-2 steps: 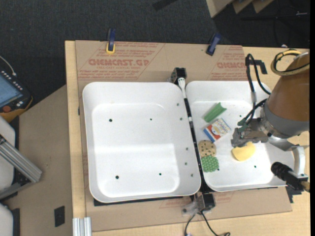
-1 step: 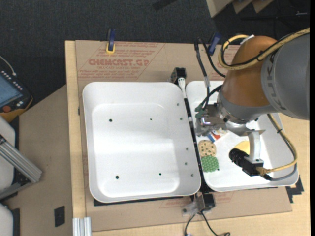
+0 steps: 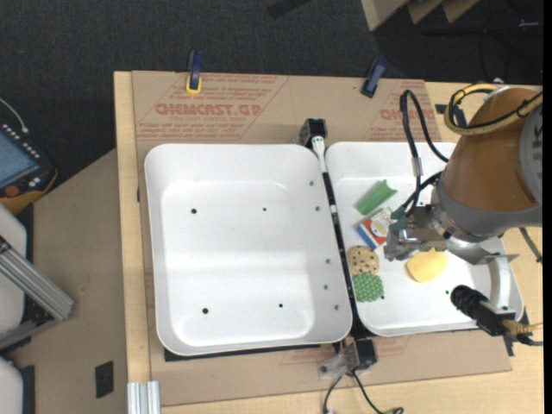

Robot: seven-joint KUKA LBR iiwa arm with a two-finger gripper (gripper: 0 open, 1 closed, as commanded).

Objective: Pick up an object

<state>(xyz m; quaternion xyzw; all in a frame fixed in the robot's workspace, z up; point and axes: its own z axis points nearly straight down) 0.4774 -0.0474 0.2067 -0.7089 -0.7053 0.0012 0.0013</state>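
Right bin holds green scrubber, cookie, yellow piece

gripper low in right bin, perhaps touching the yellow object.

The counter — brown board — bears two white bins side by side: left bin, right bin, edges touching.

Yellow obj flat in rt bin
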